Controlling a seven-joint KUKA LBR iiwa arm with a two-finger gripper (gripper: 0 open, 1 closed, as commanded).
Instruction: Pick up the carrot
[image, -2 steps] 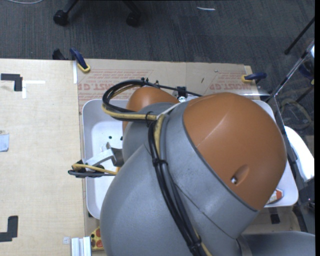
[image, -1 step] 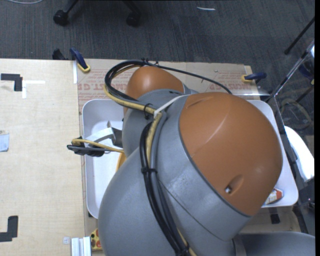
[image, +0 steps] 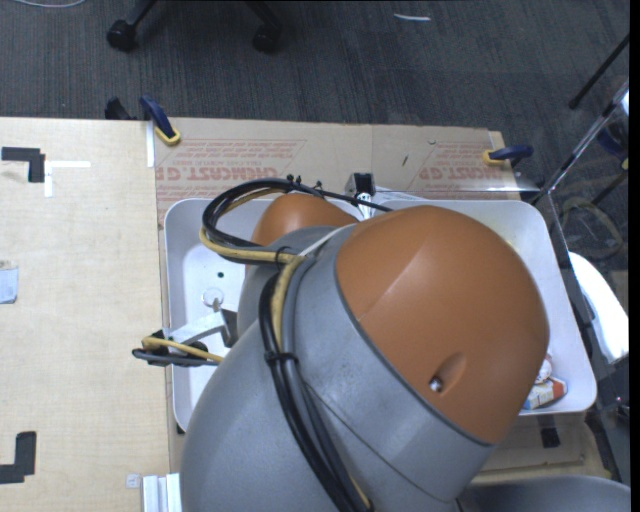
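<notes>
Carrot (image: 549, 390): tentative identification; small orange-and-white piece by the bin's (image: 556, 275) right rim, mostly hidden; pose cannot be told.

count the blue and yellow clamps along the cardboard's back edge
2. One clamp sits at the cardboard's back left corner, the other clamp at its back right corner. The arm covers much of the bench, so more may be hidden.

arm (image: 330, 400): grey, orange caps | bin (image: 185, 300): white | bench (image: 80, 330): pale wood | clamps (image: 160, 120): blue-yellow
</notes>
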